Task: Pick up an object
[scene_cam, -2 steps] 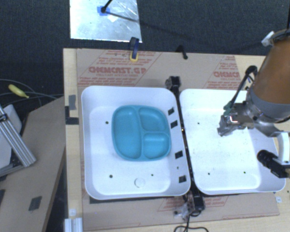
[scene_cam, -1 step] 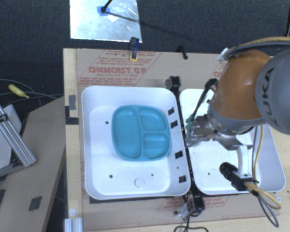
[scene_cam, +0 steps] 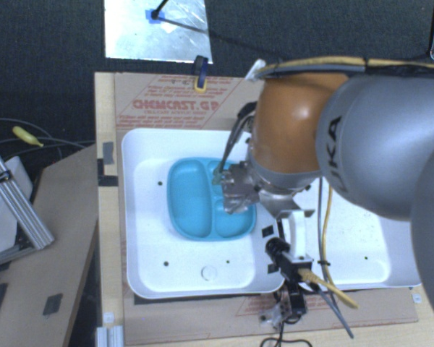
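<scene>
Sitting in the left white bin (scene_cam: 148,266), a blue divided tray (scene_cam: 195,204); gripper (scene_cam: 231,194) low over it, grip unreadable.

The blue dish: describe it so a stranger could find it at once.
Start at the left white bin of the two on the bench. The blue dish lies in its middle, just under the arm's pincer. It is the one bright blue thing there, shallow, with rounded corners and a ridge splitting it into two compartments.

a light blue dish (scene_cam: 197,207) in a white bin (scene_cam: 146,266); grey arm (scene_cam: 390,143) with an orange band (scene_cam: 293,118).
</scene>
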{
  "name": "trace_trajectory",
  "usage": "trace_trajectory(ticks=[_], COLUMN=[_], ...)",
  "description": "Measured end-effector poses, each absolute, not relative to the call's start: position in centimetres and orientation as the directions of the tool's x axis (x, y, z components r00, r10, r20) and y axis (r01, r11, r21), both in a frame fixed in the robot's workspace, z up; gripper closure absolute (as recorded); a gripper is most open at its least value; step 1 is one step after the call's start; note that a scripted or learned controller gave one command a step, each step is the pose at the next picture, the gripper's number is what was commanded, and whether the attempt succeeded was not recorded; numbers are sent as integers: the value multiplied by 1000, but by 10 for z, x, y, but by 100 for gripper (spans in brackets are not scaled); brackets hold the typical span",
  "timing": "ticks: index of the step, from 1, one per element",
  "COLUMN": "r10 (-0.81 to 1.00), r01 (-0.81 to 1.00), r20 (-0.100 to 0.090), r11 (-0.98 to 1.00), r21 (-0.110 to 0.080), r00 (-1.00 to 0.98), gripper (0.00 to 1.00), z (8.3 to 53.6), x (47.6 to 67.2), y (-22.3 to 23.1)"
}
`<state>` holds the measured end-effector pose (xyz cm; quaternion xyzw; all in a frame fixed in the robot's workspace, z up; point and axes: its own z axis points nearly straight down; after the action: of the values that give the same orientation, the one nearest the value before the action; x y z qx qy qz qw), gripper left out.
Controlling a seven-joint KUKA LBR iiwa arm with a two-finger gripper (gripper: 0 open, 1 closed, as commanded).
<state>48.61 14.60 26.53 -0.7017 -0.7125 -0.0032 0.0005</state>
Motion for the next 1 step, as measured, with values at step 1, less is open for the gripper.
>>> trace_trajectory(ticks=[1], r10=[1000], r01=[1000], r20=[-2], r11=[-3], r21=[3], r00=[3], gripper=[100], z=[255], x=[535], y=[97])
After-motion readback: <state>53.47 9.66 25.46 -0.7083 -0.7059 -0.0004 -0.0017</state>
